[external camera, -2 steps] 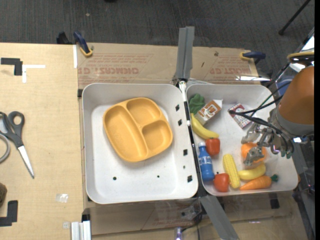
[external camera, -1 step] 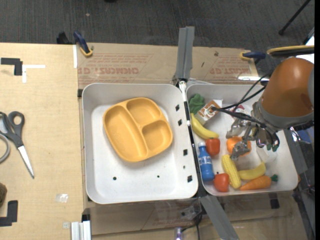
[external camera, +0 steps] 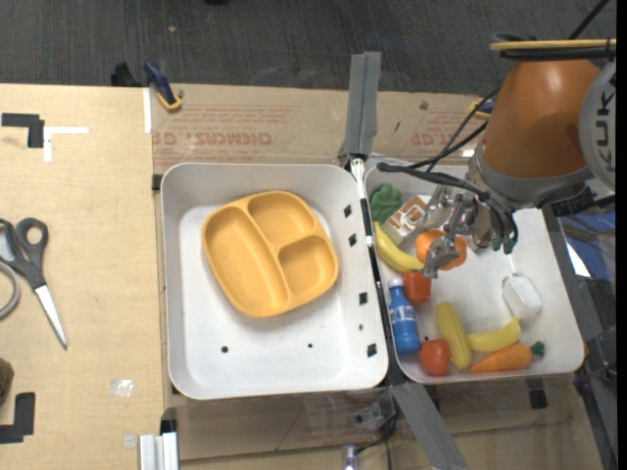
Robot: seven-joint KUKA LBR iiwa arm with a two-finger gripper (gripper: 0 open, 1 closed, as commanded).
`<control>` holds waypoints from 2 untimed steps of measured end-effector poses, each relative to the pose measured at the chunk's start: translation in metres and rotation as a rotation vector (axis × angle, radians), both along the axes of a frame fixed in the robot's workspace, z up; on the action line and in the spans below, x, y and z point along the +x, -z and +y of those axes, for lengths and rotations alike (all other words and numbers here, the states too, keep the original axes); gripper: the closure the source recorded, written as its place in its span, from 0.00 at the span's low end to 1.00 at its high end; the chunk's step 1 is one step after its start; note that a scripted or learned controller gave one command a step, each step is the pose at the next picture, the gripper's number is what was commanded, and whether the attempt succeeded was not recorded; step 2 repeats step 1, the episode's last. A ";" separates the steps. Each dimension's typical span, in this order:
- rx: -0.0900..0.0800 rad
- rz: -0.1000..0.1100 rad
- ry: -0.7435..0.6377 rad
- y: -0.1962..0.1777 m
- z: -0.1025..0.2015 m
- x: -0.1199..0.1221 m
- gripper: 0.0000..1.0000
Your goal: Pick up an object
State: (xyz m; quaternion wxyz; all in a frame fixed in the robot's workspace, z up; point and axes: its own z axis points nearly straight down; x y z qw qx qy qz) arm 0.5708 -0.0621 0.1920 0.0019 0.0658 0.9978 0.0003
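My gripper hangs low over the back left part of the right bin, below the arm's orange band. An orange fruit lies right at the gripper's tip, partly covered by it. I cannot tell whether the fruit is held or just underneath. Around it lie a yellow banana, a small red fruit and a printed carton. Nearer the front are a blue bottle, a corn cob, a tomato, a second banana and a carrot.
A green leafy toy sits in the right bin's back left corner, and a white object by its right wall. The left bin holds a yellow divided plate. Scissors lie on the wooden bench at far left.
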 end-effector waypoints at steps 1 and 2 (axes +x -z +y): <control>0.000 0.000 -0.077 -0.030 0.080 0.013 1.00; 0.000 0.000 -0.077 -0.030 0.080 0.013 1.00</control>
